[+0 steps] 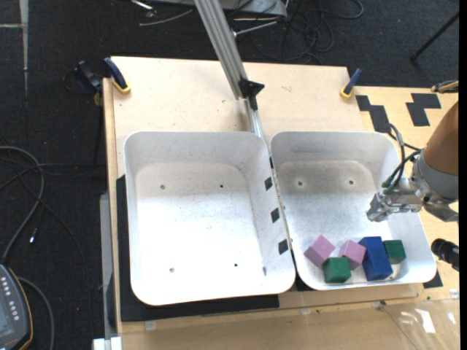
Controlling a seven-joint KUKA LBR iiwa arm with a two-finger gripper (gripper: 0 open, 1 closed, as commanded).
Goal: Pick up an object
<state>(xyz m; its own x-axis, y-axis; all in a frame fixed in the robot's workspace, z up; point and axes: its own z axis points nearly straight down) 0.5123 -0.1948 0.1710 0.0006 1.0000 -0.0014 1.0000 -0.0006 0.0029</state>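
Several small blocks lie in the front right corner of the right bin [328, 152]: two pink blocks [319, 251] [353, 252], a green cube [337, 269], a blue block [376, 258] and a darker green cube [394, 251]. My gripper [385, 205] hangs over the bin's right side, behind and above the blue block, with nothing visible in it. The view from above does not show how its fingers stand.
The left bin [197, 217] adjoins the right one along a shared rim. A slanted metal rail [222, 39] runs from the top of the view to the bins' back edge. Clamps sit at the board's back corners.
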